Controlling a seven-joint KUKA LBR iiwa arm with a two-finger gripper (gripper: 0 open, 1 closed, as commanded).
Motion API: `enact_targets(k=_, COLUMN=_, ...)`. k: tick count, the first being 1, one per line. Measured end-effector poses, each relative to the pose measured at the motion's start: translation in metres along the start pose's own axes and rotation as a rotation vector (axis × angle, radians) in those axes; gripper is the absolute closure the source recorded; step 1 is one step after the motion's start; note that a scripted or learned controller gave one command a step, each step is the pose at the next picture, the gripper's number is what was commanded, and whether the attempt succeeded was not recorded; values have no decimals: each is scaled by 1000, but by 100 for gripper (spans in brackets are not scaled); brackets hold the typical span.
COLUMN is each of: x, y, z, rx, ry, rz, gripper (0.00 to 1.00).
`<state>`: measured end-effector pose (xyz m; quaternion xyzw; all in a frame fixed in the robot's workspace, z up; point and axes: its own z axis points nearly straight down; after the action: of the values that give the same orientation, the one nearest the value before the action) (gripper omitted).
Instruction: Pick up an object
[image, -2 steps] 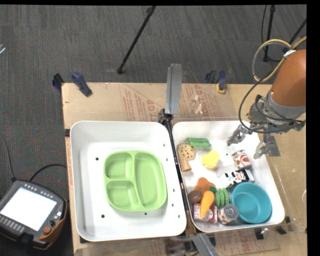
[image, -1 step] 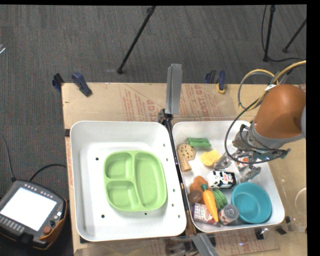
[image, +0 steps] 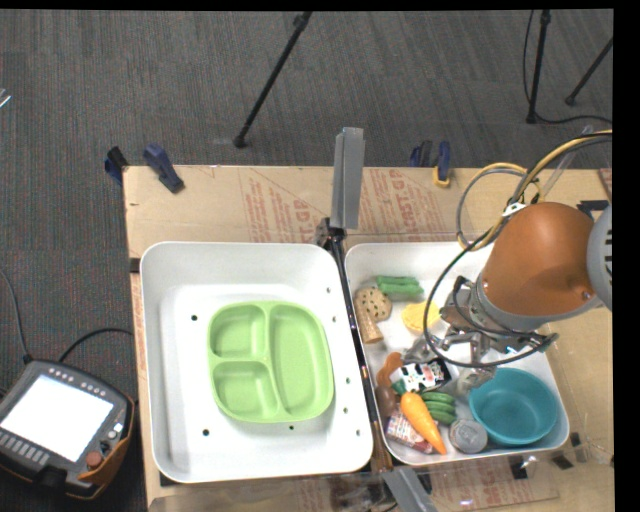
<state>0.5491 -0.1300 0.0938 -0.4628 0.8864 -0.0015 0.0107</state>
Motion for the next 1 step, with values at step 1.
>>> enact_targets(k=1, x=5, y=55, z=-2, rx=2, ry=7, rz=72, gripper=0)
